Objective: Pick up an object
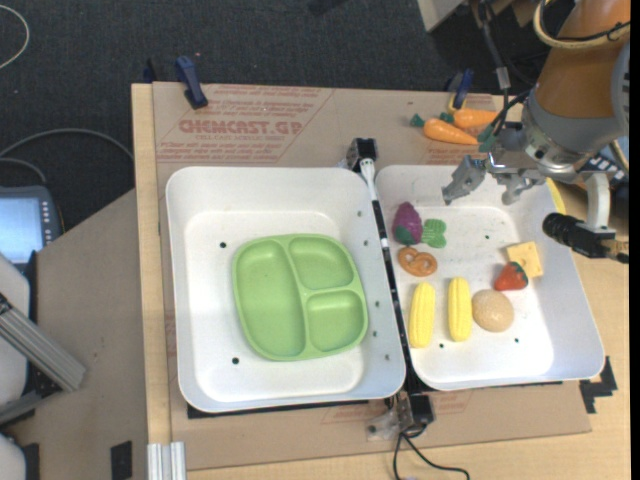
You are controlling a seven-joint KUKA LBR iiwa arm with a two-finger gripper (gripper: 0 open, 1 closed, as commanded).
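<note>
Lengthwise, corn cob [422, 314] toward near rim

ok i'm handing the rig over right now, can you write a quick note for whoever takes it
Hand: open, holding nothing, hovering over the far end of the right bin.
Right bin contents: purple grapes, green piece, pretzel, two corn cobs, round bun, strawberry, cheese wedge.
Left bin: green divided plate.
Carrots lie outside on the bench, behind the right bin.
Done: nothing picked yet.
Left: descend, grasp one object, lift.
</note>
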